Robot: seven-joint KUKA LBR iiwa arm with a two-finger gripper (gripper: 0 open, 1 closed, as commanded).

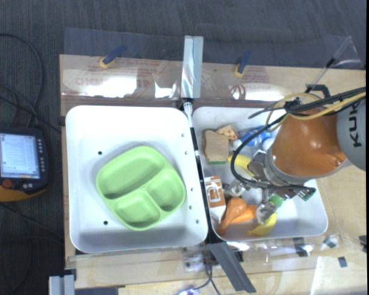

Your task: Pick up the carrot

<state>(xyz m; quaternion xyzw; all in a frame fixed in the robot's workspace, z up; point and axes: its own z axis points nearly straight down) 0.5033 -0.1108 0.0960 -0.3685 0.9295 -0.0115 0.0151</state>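
An orange carrot [235,212] lies on the floor of the right-hand white bin [307,221], close to its front left corner. It is short and stubby, lying roughly flat. It rests just to the left of the pincer [265,209], touching or nearly touching it.

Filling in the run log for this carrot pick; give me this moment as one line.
arm: over right bin | gripper: beside carrot, near front wall | grasp: unconfirmed | left bin: green tray

Carrot [234,212] in right bin [317,223]; divided plate [141,186] in left bin [86,134].
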